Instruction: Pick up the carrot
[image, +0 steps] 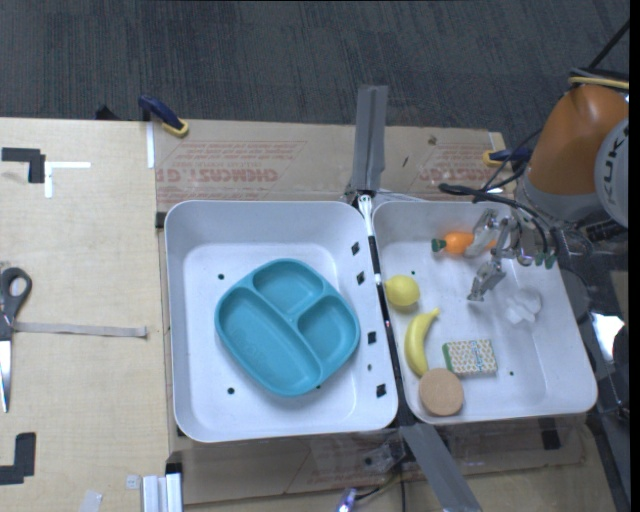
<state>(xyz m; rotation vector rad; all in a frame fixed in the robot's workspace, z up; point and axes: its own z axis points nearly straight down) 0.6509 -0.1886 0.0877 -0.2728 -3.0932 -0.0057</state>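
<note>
Camera view: carrot (456, 242) (half-hidden) beside fingers (487, 281).

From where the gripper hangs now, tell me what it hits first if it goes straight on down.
Probably the bare floor of the right bin. The gripper points down beside the carrot, though depth is unclear.

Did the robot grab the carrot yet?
Not yet. Done: the gripper has reached into the right bin. In hand: nothing shows between its fingers. Left: the carrot lies on the bin floor near the back wall, just left of the gripper, so it has to be gripped and lifted.
</note>
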